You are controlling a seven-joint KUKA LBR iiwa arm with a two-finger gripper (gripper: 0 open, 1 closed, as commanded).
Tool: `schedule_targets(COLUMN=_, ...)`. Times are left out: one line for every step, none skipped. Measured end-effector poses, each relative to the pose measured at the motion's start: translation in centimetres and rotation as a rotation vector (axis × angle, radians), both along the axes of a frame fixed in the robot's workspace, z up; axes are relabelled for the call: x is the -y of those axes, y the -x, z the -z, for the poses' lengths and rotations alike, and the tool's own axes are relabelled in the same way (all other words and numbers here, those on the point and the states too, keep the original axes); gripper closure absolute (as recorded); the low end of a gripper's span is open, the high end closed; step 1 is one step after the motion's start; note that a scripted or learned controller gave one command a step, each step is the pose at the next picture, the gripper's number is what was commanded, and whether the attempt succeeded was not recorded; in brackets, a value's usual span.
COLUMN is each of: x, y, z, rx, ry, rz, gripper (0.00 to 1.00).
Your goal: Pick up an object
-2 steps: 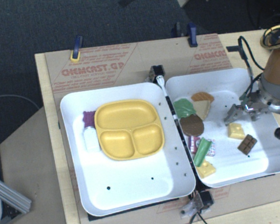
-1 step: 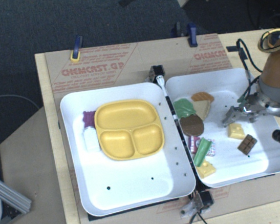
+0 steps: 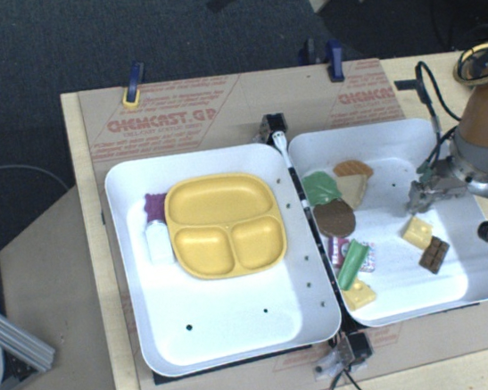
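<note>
Reading "CHEMCAST" on the bench board (image 3: 161, 120); a pale yellow block (image 3: 418, 231) lies just below the gripper (image 3: 422, 196), whose opening I cannot tell.

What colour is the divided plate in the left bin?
Yellow. The divided plate shows plainly in the camera view, lying in the left bin.

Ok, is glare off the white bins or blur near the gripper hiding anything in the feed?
Camera view: light is even and soft, with the left bin and right bin bright but not blown out; the yellow tray shows mild sheen; the gripper looks slightly soft, its fingers hard to resolve; small items stay readable.
</note>
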State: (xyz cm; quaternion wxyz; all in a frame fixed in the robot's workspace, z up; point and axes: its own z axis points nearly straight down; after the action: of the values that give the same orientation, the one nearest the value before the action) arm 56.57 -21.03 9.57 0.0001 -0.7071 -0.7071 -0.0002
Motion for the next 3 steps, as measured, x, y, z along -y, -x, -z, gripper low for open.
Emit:
schedule_targets(x=-0.3, y=0.1, z=-4.3, rx=0.004, ry=0.003, rz=-0.001, gripper=1.00)
schedule_targets(x=-0.4, y=-0.3, z=-8.6, rx=0.006, ry=0.003, rz=-0.001, gripper=1.00)
schedule_targets(x=-0.3, y=-0.4, z=-13.2, rx=0.006, ry=0.004, rz=-0.001, gripper=1.00)
